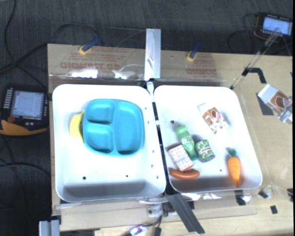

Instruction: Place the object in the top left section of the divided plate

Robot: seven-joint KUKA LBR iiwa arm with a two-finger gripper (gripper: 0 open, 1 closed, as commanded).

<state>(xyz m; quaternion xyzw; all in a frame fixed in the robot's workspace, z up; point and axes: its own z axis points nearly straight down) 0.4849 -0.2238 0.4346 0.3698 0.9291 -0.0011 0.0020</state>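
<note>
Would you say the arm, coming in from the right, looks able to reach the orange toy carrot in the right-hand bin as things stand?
Probably yes. The orange toy carrot lies apart near the right edge of the right white bin, on the arm's side, with nothing over it; the green can sits a little way to its left.

The blue divided plate [112,127] looks like smooth plastic with a soft sheen, and both white bins [73,181] are glossy moulded plastic too. The carrot [233,166], hot dog [184,173] and green bottle [184,138] all read as shiny toy plastic, while the little carton [213,118] looks like printed card. The bench [270,146] is matt pale wood.
</note>
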